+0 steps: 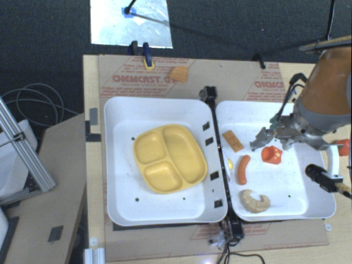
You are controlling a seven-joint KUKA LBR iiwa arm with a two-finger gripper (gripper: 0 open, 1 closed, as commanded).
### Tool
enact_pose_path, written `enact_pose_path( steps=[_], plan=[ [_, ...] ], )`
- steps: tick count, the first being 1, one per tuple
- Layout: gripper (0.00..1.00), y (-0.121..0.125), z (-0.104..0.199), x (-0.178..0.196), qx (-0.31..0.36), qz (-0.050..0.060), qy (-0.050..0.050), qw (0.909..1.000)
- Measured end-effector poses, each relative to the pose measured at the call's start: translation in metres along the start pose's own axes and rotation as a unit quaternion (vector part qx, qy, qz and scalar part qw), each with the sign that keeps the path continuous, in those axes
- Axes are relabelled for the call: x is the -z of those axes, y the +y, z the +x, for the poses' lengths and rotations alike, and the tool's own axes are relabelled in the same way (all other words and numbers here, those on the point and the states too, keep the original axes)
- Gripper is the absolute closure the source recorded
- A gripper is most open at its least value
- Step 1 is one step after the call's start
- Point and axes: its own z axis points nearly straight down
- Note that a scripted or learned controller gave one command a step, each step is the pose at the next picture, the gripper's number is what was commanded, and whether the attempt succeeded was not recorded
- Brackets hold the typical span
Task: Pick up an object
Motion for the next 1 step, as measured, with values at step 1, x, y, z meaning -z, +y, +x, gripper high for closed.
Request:
enact_pose_path(
  steps=[1],
  plan=[
    [0.0, -0.0115, 0.013, -0.0368, -0.001, 0.001, 0.0, 1.0]
  ],
)
